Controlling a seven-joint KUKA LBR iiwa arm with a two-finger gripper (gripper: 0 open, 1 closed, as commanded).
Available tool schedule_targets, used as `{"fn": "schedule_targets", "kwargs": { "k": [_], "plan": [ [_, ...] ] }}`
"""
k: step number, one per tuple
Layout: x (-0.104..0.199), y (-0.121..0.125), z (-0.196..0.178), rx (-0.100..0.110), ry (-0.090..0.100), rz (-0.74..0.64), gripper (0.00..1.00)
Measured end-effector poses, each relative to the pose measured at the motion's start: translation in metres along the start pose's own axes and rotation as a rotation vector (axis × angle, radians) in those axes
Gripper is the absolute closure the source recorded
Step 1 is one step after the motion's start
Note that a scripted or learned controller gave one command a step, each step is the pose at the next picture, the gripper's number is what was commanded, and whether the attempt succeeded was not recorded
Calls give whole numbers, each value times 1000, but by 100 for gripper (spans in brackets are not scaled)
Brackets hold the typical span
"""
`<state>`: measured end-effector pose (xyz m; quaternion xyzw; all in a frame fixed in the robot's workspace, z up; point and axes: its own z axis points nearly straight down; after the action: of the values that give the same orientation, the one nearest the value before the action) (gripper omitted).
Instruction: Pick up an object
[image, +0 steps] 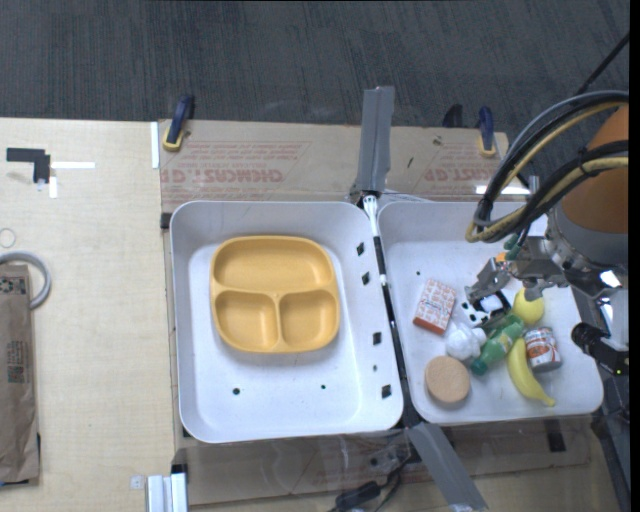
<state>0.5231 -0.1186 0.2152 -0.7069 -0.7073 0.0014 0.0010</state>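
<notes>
- Two white bins side by side. The left bin (200, 400) has a yellow tray (275, 293) with three compartments sitting in its upper middle, nothing in the compartments.
- The right bin (400, 260) holds all the small stuff, bunched toward its right half.
- The gripper (497, 283) comes in from the right with the arm (600, 190) and its black cables above it. It's down low over the pile, right by the black-and-white toy (478, 312).
- Honestly can't tell if the gripper is spread or pressed together, it's just a dark jumble from this angle. Can't see anything clearly between them either.
- Orange box (435, 306) lies tilted left of the gripper, a bit apart from the pile.
- Lemon (528, 307) sits just right of the gripper tip.
- Green bottle (498, 342) lies slanted below that, with a white lump (462, 343) touching its left end.
- Tan disc (447, 380) is near the front wall, just below the white lump.
- Banana (527, 373) runs down toward the front right, with a small can (541, 349) against its right side.
</notes>
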Motion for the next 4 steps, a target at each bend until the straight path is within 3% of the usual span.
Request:
{"fn": "schedule_targets", "kwargs": {
  "k": [1, 2, 3, 4],
  "plan": [
    [-24, -33, 6, 2, 1, 304, 0],
    [-4, 13, 10, 0, -1, 213, 0],
    [-77, 62, 123, -4, -2, -10, 0],
    [-77, 62, 123, -4, -1, -9, 0]
  ]
}}
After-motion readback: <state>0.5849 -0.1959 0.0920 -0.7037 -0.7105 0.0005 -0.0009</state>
